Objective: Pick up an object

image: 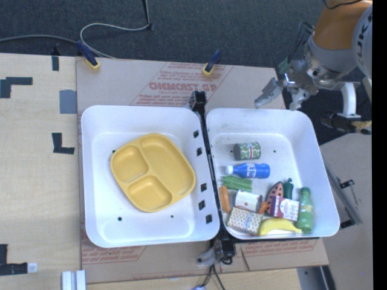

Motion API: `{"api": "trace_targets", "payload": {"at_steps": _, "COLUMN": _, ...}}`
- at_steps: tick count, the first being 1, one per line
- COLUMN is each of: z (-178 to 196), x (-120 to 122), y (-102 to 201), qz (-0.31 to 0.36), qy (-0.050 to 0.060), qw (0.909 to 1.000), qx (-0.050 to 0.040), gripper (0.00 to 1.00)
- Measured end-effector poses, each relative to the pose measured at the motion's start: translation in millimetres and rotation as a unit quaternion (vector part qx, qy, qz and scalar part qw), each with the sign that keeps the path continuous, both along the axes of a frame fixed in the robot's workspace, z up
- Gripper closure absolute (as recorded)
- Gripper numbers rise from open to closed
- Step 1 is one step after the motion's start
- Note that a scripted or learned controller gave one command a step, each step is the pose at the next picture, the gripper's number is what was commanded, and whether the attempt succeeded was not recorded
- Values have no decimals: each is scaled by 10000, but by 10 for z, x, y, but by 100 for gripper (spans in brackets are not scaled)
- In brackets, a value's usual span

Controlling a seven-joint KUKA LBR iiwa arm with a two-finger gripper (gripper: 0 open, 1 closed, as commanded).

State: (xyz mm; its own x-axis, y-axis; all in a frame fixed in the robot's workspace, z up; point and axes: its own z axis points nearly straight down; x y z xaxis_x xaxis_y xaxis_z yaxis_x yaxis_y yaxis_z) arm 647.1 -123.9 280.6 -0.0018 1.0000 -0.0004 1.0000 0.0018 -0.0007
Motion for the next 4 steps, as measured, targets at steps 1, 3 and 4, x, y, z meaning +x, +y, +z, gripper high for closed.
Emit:
{"api": "trace_targets", "payload": {"at_steps": 1, "z": -1494, "x": 144, "y": -307, "qz": -9, "qy": 33, "qw": 10000, "qx": 2, "gripper": 0}}
{"api": "trace_targets", "payload": {"at_steps": 3, "z": -1846, "x": 223, "y": -244, "qz": 4, "qy": -23, "qw": 10000, "qx": -17, "gripper": 100}}
{"api": "trace_targets", "payload": {"at_steps": 4, "z": -1848, "x": 222, "y": -244, "qz": 4, "qy": -20, "qw": 10000, "qx": -17, "gripper": 0}}
